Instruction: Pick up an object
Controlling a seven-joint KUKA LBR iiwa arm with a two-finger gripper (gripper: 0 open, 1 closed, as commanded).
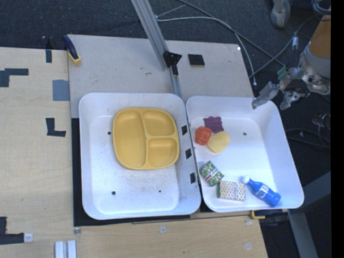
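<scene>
The right bin (269, 144) holds several small objects. A purple grape bunch (213, 123), an orange-red fruit (202, 135) and a pale yellow fruit (218, 142) cluster at its upper left. Near its front lie a green carton (211, 173), a small patterned box (231, 191) and a blue bottle (262, 191) with a white cap. My gripper (275, 94) hangs at the bin's back right corner, above the rim and well away from all the objects. Nothing lies between its fingers.
The left bin (91, 160) bears a yellow divided plate (145, 138). A slanted metal pole (153, 28) rises behind the bins. Cables run across the dark floor at the back right.
</scene>
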